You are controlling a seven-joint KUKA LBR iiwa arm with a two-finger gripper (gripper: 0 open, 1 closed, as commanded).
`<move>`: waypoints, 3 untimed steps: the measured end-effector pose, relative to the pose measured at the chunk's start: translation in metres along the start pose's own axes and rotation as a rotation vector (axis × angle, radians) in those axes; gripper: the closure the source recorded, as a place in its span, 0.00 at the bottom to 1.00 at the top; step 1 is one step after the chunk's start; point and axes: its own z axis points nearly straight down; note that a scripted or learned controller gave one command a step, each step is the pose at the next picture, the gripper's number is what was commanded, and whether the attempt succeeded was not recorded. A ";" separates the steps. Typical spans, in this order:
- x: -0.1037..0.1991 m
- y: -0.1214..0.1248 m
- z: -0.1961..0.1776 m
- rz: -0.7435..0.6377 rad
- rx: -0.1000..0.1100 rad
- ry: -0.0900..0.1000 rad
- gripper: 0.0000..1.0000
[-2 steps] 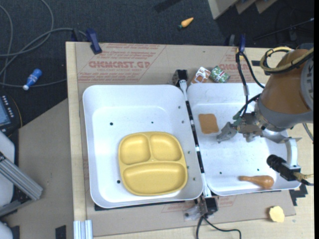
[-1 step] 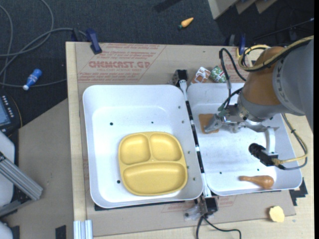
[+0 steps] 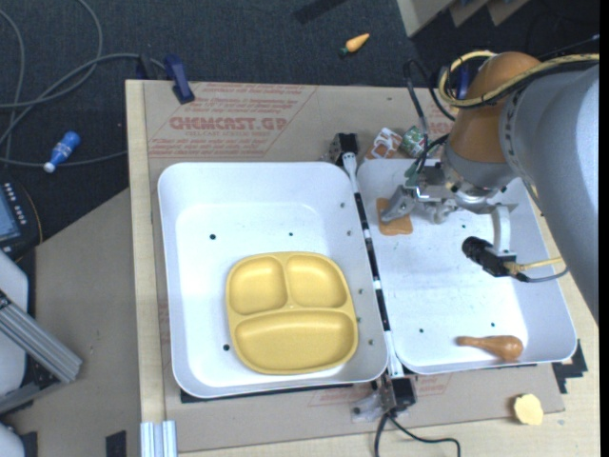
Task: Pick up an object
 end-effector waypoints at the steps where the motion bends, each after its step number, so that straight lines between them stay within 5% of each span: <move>1: 0.002 0.031 0.000 0.001 0.000 0.000 0.00; 3: 0.002 0.030 0.000 0.001 0.003 0.000 0.00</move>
